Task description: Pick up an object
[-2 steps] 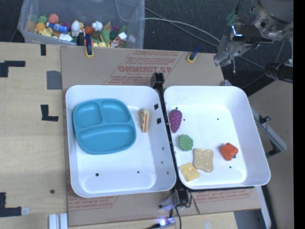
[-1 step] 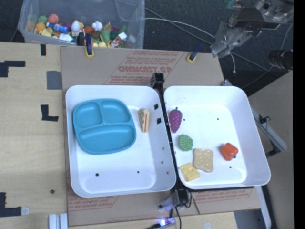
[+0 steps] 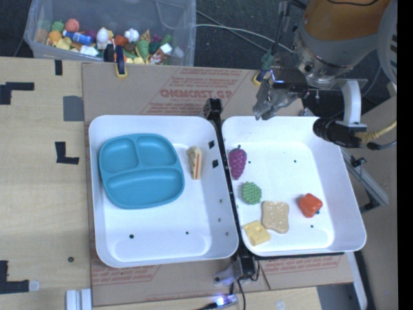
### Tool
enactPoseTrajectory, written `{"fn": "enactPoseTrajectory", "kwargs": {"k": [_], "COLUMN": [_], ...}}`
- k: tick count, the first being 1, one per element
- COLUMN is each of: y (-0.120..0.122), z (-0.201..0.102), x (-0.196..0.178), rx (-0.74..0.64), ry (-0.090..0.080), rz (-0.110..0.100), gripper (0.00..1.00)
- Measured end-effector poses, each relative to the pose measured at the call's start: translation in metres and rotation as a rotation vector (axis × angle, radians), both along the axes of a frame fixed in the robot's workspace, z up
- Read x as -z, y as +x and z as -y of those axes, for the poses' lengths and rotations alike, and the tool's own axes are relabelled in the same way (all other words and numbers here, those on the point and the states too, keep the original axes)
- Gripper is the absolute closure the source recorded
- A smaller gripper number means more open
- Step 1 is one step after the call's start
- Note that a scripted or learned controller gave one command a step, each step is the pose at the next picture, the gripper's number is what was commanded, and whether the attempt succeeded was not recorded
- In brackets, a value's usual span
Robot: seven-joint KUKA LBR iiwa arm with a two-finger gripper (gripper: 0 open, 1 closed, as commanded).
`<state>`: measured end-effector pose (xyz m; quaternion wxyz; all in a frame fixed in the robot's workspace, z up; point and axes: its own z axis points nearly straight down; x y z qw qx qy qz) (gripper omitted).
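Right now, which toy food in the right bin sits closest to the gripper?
The purple grapes. They lie nearest the bin's far edge, below the gripper; the green piece, cracker, cheese and red piece lie farther.

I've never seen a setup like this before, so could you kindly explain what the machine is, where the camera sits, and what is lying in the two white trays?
This is one picture from a fixed camera above a bench, looking down at a slant. The machine reaching in from the right is a robot arm, grey with an orange band, ending in a two-finger gripper that hovers over the back edge of the right tray. Nothing is seen between its fingers.

The left tray holds a blue divided plate and a small toy hot dog beside it. The right tray holds toy food: purple grapes, a green bumpy piece, a slice of toast, a yellow cheese wedge and a red-orange pepper. A clear box of more toys sits behind the bench.
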<state>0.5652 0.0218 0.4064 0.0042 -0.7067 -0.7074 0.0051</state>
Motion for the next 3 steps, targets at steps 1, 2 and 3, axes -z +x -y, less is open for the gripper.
{"fn": "enactPoseTrajectory", "kwargs": {"k": [1,2,3], "y": [0.0,0.0,-0.015], "z": [-0.023,-0.023,-0.053], "x": [-0.067,-0.075,-0.13], "rx": [-0.002,-0.003,-0.001], "ry": [0.001,-0.001,0.001], "rz": [0.015,0.013,0.015], "gripper": [1.0,1.0,1.0]}}
